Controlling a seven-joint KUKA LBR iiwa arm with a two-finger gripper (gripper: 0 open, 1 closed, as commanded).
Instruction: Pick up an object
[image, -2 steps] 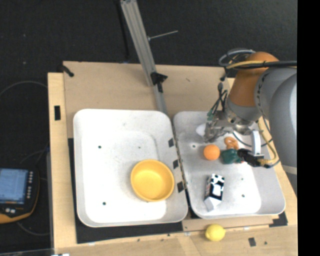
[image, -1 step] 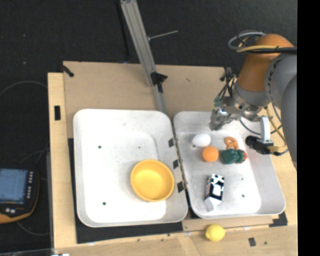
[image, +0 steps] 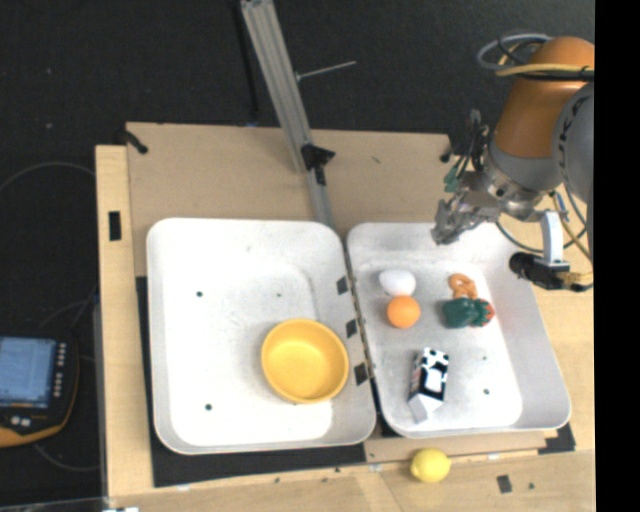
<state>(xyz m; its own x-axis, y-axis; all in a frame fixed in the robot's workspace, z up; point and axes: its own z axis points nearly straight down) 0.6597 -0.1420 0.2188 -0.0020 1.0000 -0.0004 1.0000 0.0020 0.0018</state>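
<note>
My gripper hangs over the far edge of the right bin, with nothing visibly between its fingers. In that bin lie a white egg-shaped object, an orange ball, a small orange pretzel-like piece, a dark green toy and a black-and-white carton. The gripper is up and to the right of the white object, apart from everything. A yellow bowl sits in the left bin.
A yellow lemon-like ball lies on the bench in front of the right bin. A grey metal pole slants down toward the divider between the bins. A handheld controller lies at the far left.
</note>
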